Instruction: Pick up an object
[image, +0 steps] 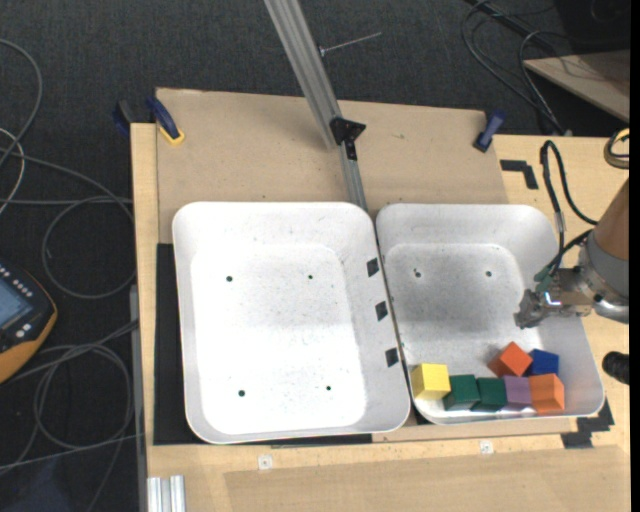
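I see two white bins; the right bin (455, 235) holds all the blocks, bunched in its near right corner. My gripper (532, 308) hangs just beyond them, toward the far side, nothing visibly in it, jaw width unclear. Orange block (514, 357) sits closest, just nearer than the tool.

We are looking down on a tabletop (300, 140) bearing two white bins side by side. The left bin (275, 320) is lying beside the right bin (465, 270), where coloured blocks are crowding the near edge: a yellow block (432, 378), two green blocks (476, 391), a purple block (517, 390), two orange blocks (514, 357) and a blue block (545, 362). The arm is reaching in from the right, its gripper (530, 308) hanging above the right bin's far right side, just beyond the blocks. Cables are trailing across the dark floor (70, 120).
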